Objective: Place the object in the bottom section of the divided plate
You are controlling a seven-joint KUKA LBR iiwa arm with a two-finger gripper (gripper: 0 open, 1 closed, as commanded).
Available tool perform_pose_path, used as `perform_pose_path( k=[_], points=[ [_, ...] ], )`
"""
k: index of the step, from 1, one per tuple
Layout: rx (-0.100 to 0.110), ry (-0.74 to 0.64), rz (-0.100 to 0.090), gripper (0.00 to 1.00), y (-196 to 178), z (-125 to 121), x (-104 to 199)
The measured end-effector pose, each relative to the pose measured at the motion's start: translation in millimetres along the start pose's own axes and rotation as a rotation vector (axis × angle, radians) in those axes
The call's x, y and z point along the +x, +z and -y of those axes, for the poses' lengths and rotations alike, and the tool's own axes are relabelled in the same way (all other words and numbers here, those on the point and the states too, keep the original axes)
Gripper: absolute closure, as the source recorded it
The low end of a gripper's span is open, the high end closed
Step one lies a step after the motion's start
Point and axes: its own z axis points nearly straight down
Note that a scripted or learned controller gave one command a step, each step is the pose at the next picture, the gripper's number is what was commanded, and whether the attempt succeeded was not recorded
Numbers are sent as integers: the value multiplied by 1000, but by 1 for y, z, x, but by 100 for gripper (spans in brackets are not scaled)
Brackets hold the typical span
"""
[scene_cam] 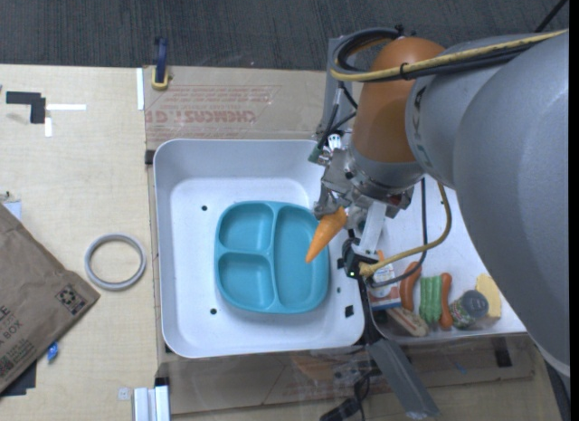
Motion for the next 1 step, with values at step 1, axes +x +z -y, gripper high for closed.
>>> perform_pose_path(
  k=[1],
  points=[
    [0, 0, 0, 0, 0, 0, 0]
  ],
)
